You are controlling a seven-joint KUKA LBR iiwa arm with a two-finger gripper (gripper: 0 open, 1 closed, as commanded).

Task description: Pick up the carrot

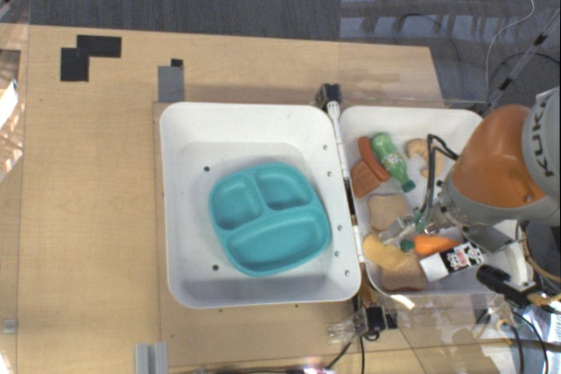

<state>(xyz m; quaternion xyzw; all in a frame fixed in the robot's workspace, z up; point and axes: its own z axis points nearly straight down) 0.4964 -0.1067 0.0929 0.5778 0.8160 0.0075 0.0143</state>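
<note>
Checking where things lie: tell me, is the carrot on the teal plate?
No, the carrot lies in the right bin, beside the bread.

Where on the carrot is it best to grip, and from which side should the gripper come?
Probably across the middle of the carrot, coming from above. It lies flat in the right bin, its orange body long and narrow, running left to right with the green end on the left. Fingers closing across that narrow width should fit. Bread and a black-and-white carton lie close, so a sideways approach looks blocked.
</note>
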